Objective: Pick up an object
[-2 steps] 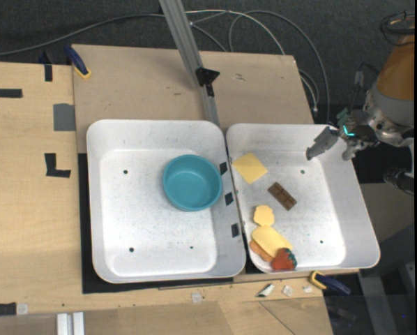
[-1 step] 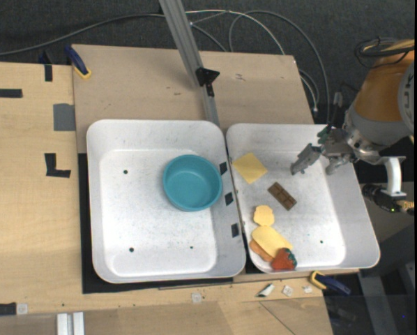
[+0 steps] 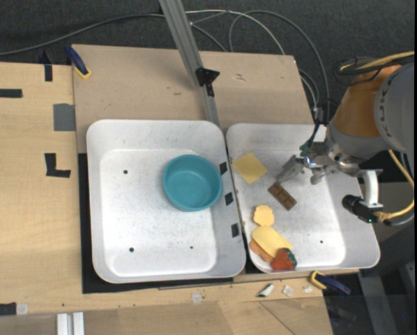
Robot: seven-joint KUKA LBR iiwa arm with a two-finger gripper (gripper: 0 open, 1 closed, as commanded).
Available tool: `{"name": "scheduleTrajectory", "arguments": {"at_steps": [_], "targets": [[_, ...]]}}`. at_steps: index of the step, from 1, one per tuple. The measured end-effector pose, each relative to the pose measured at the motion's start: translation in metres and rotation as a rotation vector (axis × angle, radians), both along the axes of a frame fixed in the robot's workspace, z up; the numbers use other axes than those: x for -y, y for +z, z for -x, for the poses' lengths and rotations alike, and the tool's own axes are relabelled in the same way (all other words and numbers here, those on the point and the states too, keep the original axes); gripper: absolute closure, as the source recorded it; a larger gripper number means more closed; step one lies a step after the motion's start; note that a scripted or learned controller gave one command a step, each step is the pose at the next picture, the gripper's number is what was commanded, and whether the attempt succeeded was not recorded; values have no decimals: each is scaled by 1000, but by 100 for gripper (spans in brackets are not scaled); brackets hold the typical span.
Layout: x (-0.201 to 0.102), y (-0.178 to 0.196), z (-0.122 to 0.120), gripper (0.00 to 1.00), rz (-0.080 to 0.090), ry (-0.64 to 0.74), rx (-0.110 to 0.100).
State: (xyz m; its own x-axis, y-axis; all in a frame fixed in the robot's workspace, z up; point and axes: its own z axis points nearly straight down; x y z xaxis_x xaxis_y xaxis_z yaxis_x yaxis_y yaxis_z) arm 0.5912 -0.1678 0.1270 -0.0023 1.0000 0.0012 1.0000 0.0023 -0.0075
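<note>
My gripper (image 3: 302, 173) hangs over the right bin (image 3: 348, 250), its two fingers spread apart and open with nothing between them. A small brown bar (image 3: 282, 196) lies on the bin floor just below and left of the left fingertip (image 3: 289, 170), apart from it. A pale yellow square slice (image 3: 250, 167) rests to the gripper's left near the bin's dividing wall. Lower down sit a round yellow piece (image 3: 263, 216), a yellow and orange bun-like item (image 3: 269, 241) and a red strawberry (image 3: 284, 259).
The left bin (image 3: 118, 208) holds a blue bowl (image 3: 191, 181) near its right side. A grey pole (image 3: 187, 44) slants down to the gap between the bins. Cables run along the back. Small clips (image 3: 275, 289) lie on the bench front.
</note>
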Motion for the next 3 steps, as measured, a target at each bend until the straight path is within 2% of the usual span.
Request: {"name": "scheduleTrajectory", "arguments": {"at_steps": [1, 2, 3], "targets": [[-1, -39, 0, 0, 3, 0, 8], [-1, -28, -1, 100, 2, 1, 8], [3, 16, 0, 100, 2, -2, 10]]}}
